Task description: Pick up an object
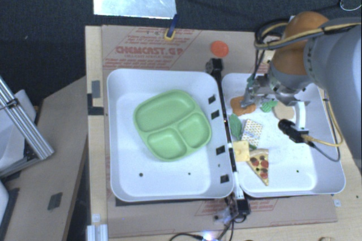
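A: Entry. Nearest the lens, the front rim of the left bin point(169, 197), white and shallow. Working left to right from there: the green divided plate point(171, 124) lies flat in that bin, three compartments, nothing in any of them.

B: Noted. Across the divider?

A: Right bin point(305, 177). Along its left side, a cluster: green leafy piece point(235, 126), patterned square point(252, 130) just beside it, yellow cheese wedge point(241, 151) below, pizza slice point(259, 164) closest to the front rim. Further back, an orange flat piece point(243, 105) near the bin's rear left corner.

B: Gripper position?

A: Gripper point(253, 94) is low over that rear corner, directly at the orange flat piece and apparently touching or just above it. A small green item point(268, 103) sits just to its right, under the wrist.

B: Jaws?

A: Cannot tell. The wrist and cabling cover the tips; no gap or closure is legible.

B: Anything lifted?

A: Nothing visible between the tips. All items appear to rest on the bin floor.

B: Progress judgement?

A: Approach looks complete, with the arm down at a candidate, most likely the orange piece. Grasp not confirmed, lift not yet done. Risk, in my reading: the piece is flat and thin, so the tips may slide over it.
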Controlling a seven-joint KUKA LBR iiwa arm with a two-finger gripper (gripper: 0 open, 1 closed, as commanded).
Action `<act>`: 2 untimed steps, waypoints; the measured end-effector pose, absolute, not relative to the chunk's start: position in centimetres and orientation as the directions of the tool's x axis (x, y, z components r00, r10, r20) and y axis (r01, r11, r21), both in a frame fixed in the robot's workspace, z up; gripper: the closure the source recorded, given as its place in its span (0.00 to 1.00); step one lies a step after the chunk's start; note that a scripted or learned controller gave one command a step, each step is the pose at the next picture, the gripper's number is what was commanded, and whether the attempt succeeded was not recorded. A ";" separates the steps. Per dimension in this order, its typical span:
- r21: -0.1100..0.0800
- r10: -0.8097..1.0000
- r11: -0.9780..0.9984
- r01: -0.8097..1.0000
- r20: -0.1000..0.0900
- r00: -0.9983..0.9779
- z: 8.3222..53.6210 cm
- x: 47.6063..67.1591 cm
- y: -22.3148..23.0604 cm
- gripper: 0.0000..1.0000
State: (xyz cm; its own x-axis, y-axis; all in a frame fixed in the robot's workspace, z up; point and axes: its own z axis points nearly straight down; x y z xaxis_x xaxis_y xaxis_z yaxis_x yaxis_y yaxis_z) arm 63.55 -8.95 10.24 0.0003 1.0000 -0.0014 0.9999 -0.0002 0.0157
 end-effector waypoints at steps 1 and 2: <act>0.006 1.000 0.002 1.000 0.000 -0.002 14.9 63.1 -8.9 1.00; 0.007 1.000 0.000 1.000 -0.001 0.000 21.0 63.3 -9.7 1.00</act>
State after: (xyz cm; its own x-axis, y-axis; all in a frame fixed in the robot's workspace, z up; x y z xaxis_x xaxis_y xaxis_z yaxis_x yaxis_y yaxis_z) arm 63.32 -9.68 21.01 0.0001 1.0000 -0.0011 1.0000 -0.0001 0.0071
